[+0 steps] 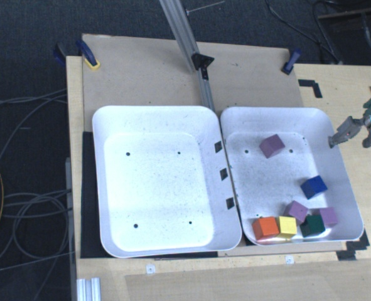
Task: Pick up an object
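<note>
The right bin (336,168) holds several small blocks. A purple block (272,145) lies alone near its far middle, and a blue block (314,186) sits by the right wall. Along the front wall cluster an orange block (266,227), a yellow block (287,226), a green block (311,226) and two purple blocks (297,210) (327,216). My gripper (353,139) hangs at the view's right edge, just outside the right bin's far right rim. It is open, with its fingers spread and nothing between them. The blue block lies below and to the left of it.
The left bin (110,168) stands beside the right one, with a divider and clips between them. A slanted metal rail (185,36) runs down to the bins' far edge. Blue clamps (88,54) (290,61) hold the board's back corners. Cables lie on the floor at left.
</note>
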